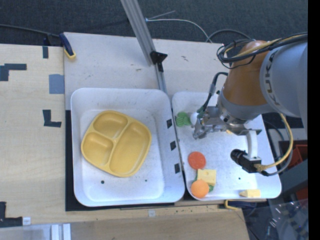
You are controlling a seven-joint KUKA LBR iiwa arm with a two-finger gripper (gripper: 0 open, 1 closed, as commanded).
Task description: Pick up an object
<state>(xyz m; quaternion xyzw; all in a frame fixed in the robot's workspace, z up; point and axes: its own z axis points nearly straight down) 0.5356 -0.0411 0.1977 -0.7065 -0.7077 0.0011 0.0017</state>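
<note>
Overhead, the grey arm (260, 84) reaches in from the right, its tool (199, 130) low over the right bin (270, 184), near a small green piece (182, 118); whether it is apart or together I cannot tell. Nearer the bin's front lie a red disc (197, 160), a yellow block (207, 176) and an orange ball (200, 188). A yellow divided plate (116, 142) sits in the left bin (90, 189).

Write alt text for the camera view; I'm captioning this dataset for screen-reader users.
A grey and orange robot arm reaches from the right, its claw low over the right white bin, beside a green piece and above a red disc, yellow block and orange ball. The left bin holds a yellow divided plate.
</note>
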